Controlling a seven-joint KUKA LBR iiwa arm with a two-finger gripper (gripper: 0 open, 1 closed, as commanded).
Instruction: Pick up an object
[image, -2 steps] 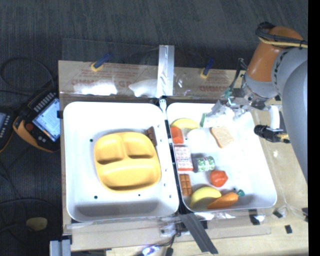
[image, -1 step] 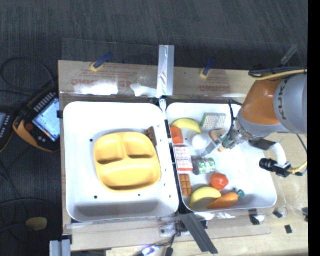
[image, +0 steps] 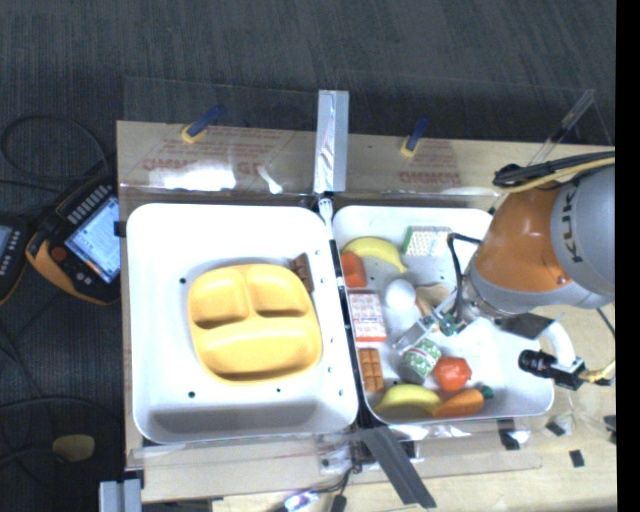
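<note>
Reaching into the right bin (image: 520, 400), the gripper (image: 437, 325) hung low over a small green-labelled can (image: 421, 358), seemingly to grasp it; finger state unclear.

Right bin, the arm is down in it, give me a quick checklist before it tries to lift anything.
1. Gripper low in the right bin: ok.
2. Item between fingers: cannot tell.
3. Target singled out: not ok; green-labelled can, tomato and white egg crowd together.
4. Lift path above: ok.
5. Yellow tray in left bin out of the way: ok.
</note>
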